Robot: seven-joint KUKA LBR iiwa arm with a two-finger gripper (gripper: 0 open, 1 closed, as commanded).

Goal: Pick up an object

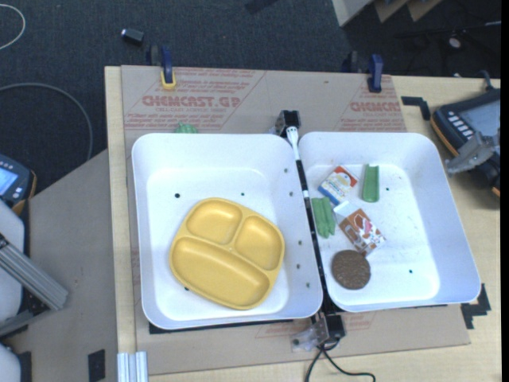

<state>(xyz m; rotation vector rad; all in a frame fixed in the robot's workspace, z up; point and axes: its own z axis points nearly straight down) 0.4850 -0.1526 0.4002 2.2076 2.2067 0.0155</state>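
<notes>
On the counter (71, 213) stand two white bins side by side. The left bin (151, 181) holds a yellow tray (228, 251) with three compartments. In the right bin (429, 213) lie a brown round disc (351, 269), a brown and red packet (362, 231) touching it, a green strip (323, 217) near the left wall, a small white packet (338, 185) and a green stick (371, 183). How wide the pincer stands, I cannot tell.

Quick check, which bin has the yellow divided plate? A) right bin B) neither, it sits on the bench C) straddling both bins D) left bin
D: the yellow divided plate lies flat inside the left bin, while the right bin holds the small items such as the brown round disc.
</notes>
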